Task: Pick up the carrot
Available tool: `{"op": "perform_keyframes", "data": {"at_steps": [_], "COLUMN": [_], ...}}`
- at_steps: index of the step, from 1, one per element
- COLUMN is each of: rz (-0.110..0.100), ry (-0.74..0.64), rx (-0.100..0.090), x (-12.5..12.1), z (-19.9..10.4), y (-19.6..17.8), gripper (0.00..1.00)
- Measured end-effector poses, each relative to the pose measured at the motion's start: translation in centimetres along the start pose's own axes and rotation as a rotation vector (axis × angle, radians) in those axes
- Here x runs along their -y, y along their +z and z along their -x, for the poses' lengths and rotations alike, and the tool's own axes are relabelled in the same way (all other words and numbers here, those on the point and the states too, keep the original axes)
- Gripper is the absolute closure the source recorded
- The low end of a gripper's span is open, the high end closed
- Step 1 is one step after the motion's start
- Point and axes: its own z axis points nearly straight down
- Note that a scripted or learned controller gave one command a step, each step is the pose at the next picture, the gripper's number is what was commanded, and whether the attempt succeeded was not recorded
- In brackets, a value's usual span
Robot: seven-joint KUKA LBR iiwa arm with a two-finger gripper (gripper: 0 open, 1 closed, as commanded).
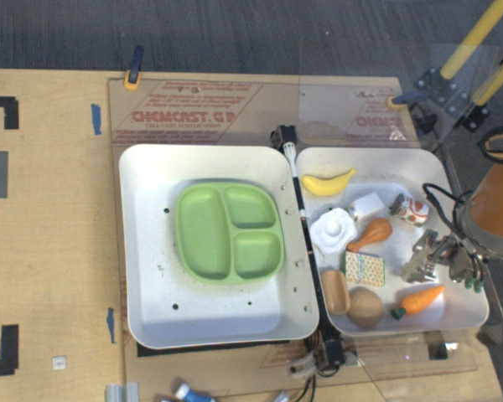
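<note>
Arm over the right bin, carrot lying free below the gripper.

Bench (50, 224) carries two white bins: left bin (147, 291) holds a green three-compartment plate (203, 233); right bin (465, 308) holds the clutter. Arm (493, 208) enters from the right, orange band at the frame edge, gripper (425, 256) low over the bin's right half; fingers look slightly apart with nothing between them, though the metalwork is hard to read. Carrot (421, 300) lies near the front right corner, green top toward the left, just below the gripper and apart from it. Other contents: banana (327, 182) at the back, white lidded bottle (332, 229), orange-brown squash-like piece (370, 234), patterned card packet (365, 268), brown bread roll (334, 290), round brown potato-like item (365, 306), small red-and-white object (414, 212).
</note>
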Motion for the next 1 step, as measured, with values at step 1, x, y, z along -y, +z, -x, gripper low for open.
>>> {"op": "perform_keyframes", "data": {"at_steps": [1], "rz": [0.000], "ry": [0.000], "rx": [-0.002], "x": [0.00], "z": [-0.05], "y": [0.08], "gripper": [0.00]}}
